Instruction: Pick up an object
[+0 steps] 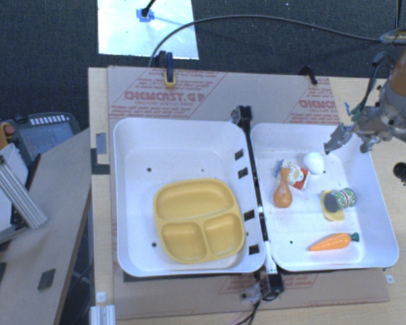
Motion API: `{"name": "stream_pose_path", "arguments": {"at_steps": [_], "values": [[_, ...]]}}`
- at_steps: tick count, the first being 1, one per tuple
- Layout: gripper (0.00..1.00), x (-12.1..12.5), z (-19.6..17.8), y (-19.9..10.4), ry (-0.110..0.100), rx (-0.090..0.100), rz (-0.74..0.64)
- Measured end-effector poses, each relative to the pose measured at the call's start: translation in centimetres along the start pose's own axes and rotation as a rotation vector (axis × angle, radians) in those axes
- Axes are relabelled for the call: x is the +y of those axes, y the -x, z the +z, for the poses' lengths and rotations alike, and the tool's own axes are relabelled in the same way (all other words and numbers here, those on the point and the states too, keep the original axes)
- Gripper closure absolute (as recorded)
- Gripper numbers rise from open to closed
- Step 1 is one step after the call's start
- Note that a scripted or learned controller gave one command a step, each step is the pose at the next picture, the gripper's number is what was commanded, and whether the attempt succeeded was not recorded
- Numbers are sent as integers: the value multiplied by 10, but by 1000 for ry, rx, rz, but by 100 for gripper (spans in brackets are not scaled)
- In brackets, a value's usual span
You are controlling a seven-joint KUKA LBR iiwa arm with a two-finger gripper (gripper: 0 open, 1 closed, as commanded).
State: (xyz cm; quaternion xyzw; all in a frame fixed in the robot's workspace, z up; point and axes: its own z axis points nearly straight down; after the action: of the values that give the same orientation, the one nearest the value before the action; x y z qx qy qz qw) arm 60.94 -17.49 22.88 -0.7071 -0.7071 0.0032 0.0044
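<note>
While you read the bench from its near edge, you meet the carrot (333, 242) first: orange, green-tipped, lying flat near the front rim of the right bin (382, 249). Just behind it you see a small round container (338, 200) with a yellow lid, lying on its side. To its left lies an orange bottle-shaped toy (283, 191), its neck pointing away from you, and a red-and-white packet (296, 174) touches it at the neck. Just beyond that packet sits a white egg (314, 161), the farthest object in the right bin.

Note the left bin (132, 181): it bears a yellow divided tray (197, 219), three compartments, set toward the near half.

Farther back, at the right bin's far right corner, you find the gripper (352, 139). Its two fingers are spread apart, with nothing between them. The left fingertip (335, 143) points down toward the bin floor, just to the right of the egg and apart from it. The egg lies outside the jaws, beside them on the left; the other objects lie well nearer to you than the jaws. Whether the tips touch the bin floor you cannot tell.

Behind the bins you see the printed board (189, 93), a yellow clamp (169, 78) on its far edge, and a pale sheet (147, 19) on the dark floor.
</note>
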Motion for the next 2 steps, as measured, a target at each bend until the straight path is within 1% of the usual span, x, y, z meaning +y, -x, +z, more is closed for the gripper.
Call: {"name": "stream_pose_path", "arguments": {"at_steps": [1, 2], "values": [[0, 2, -8, 0, 12, -2, -3], [0, 2, 55, -1, 8, -1, -2]]}}
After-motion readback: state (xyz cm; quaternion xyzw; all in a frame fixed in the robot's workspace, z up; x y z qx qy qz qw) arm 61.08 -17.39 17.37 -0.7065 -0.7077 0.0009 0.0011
